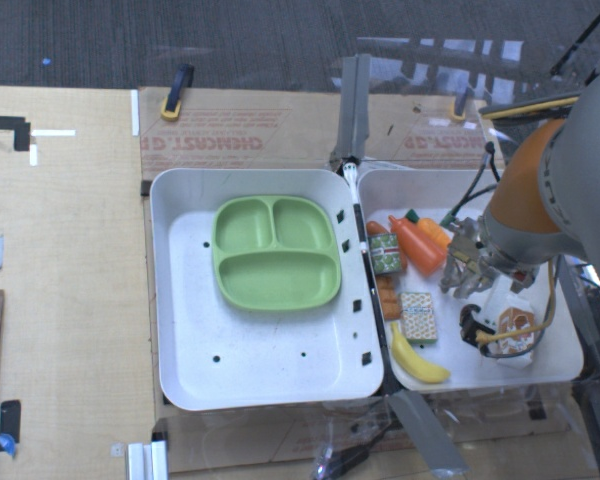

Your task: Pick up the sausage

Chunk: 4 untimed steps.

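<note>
You can read one piece of text: red block lettering on the brown cardboard sheet [250, 128] lying just behind the left bin [170, 298]. It sits upside down from the camera and looks like "CHEMCST.GR", though its end letters are doubtful. The small packets in the right bin [570, 363] carry print too small to read.

The arm [570, 183] runs off the right edge and covers the far right corner of the right bin [540, 373]. The gripper [467, 276] is too small and blurred to make out its tips. A green can [385, 253] overlaps the sausage [388, 296], hiding part of it.
</note>
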Each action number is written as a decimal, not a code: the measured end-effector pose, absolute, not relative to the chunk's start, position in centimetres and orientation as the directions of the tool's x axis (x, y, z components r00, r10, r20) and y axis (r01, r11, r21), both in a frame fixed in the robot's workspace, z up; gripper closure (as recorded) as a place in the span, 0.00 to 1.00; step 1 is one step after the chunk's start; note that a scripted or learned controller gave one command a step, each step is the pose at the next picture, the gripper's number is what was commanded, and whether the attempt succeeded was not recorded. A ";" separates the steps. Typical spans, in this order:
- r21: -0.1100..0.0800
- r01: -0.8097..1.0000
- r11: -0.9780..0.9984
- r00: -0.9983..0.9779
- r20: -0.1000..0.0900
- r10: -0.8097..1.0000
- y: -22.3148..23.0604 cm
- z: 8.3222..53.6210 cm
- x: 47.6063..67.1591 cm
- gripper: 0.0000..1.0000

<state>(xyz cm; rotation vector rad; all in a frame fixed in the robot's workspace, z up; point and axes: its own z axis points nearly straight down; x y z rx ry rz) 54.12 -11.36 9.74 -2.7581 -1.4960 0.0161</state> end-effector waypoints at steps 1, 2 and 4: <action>-0.009 0.838 -0.545 0.545 -0.007 0.838 -11.3 9.7 54.1 0.00; -0.003 0.864 -0.504 0.504 -0.003 0.864 -12.8 9.0 60.7 0.00; -0.002 0.873 -0.488 0.488 -0.004 0.873 -11.3 9.1 65.8 0.00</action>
